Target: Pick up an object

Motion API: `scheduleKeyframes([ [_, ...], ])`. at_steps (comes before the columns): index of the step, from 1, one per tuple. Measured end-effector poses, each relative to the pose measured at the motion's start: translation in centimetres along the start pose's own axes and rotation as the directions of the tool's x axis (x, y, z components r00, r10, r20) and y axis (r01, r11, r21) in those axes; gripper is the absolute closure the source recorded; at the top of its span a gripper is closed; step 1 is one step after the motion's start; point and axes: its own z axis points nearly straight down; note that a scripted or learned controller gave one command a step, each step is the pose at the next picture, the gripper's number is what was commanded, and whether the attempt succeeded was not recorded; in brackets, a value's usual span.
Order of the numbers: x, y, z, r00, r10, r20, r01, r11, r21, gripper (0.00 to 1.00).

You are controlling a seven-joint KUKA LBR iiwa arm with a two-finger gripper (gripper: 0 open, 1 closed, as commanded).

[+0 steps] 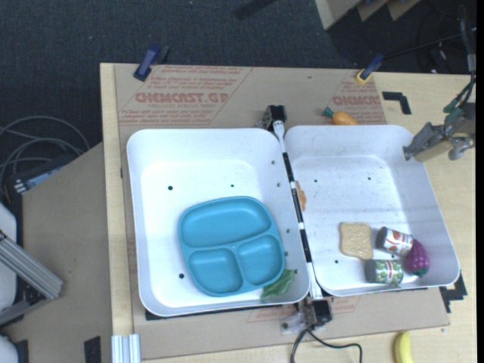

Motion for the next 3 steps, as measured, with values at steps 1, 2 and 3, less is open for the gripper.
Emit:
scheduleKeyframes([
  [1, 4.4, 9.5, 6.9, 1.000, -0.001, -0.003, 0.001, 1.000, 0.005, 0.00],
  [2, 3.6, -2.9, 10.6, 1.000, 0.002, -0.002, -0.002, 1.000, 0.006, 0.00],
  [3, -1.6, -4.3, 9.7, 1.000, 0.003, 0.001, -0.003, 1.000, 0.003, 0.00],
])
